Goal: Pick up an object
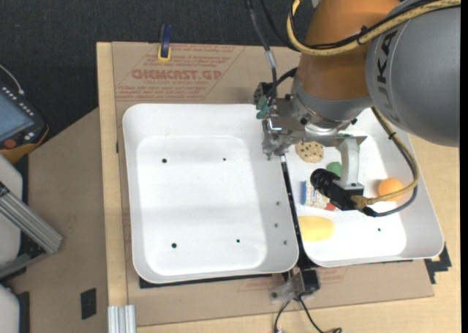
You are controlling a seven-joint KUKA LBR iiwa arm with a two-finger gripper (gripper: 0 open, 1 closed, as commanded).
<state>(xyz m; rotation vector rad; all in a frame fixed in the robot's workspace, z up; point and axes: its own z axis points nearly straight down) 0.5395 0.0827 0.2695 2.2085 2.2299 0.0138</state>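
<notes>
My gripper (273, 140) hangs under the orange wrist, over the back left corner of the right bin (409, 240), close to the divider between the bins. Just to its right lies a beige disc with dark dots (309, 151). A green object (334, 169) peeks out beside the disc. Further front sit a small blue, red and white item (314, 195) and a yellow object (316, 227). An orange ball (390, 187) rests toward the right side of the bin. The arm hides the bin's back part.
The left bin (197, 200) stands beside the right one, sharing a raised middle wall. Both rest on a brown cardboard sheet (183, 68) with a blue and yellow clamp (165, 42) at its back edge.
</notes>
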